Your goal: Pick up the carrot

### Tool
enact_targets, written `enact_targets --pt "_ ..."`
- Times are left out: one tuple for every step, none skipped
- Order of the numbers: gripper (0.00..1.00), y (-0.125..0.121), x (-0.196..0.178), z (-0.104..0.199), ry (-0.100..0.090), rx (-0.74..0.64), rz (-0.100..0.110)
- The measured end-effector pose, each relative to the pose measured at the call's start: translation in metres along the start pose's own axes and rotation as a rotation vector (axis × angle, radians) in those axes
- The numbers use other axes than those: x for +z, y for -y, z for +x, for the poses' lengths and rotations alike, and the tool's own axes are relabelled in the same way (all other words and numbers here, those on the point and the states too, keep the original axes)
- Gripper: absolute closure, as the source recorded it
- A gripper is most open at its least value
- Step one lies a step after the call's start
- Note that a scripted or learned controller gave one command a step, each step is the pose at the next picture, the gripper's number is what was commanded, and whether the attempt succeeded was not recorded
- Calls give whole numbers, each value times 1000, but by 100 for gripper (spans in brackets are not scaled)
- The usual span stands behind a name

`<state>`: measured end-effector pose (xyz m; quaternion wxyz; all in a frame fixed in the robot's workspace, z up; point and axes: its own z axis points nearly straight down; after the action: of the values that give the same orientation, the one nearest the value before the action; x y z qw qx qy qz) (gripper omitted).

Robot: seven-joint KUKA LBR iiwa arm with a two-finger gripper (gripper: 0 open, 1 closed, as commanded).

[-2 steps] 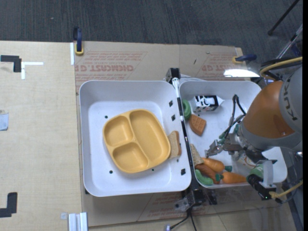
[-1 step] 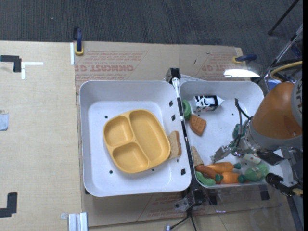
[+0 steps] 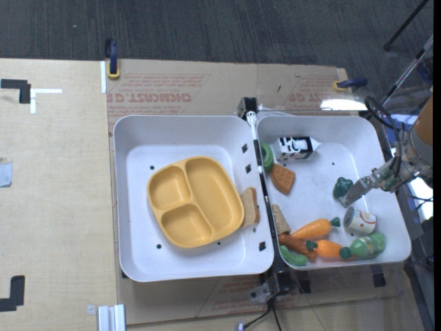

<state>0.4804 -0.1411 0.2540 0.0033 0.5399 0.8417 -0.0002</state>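
Arm comes in from the right edge, orange band just visible at the frame edge, wrist angled down and left over the right bin (image 3: pixel 386 158). Gripper (image 3: pixel 353 193) sits low over the right half of that bin, just beside a dark green toy (image 3: pixel 342 187); whether it touches the toy is unclear, and I cannot tell if it is open or closed, too blurred at this size. Nothing visibly held. Carrot (image 3: pixel 311 229) lies on the floor of the right bin near the front wall, tilted, green top pointing right, well clear of the gripper. A second orange piece (image 3: pixel 326 249) lies just below it, touching green toys (image 3: pixel 368 245) at the front right corner. A small white cup-like item (image 3: pixel 360 220) sits between the gripper and those. Brown toast-shaped piece (image 3: pixel 282 178) and a black-and-white carton (image 3: pixel 296 147) sit toward the back left of the same bin; carton print not readable. Left bin (image 3: pixel 131 185) holds a yellow divided plate (image 3: pixel 195 202). Cardboard under the bins carries red print, mirrored or upside down, reads roughly "CHEMGAST".
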Motion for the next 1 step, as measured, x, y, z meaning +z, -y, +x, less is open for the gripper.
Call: enact_targets --pt "0 4 146 -15 6 45 -11"
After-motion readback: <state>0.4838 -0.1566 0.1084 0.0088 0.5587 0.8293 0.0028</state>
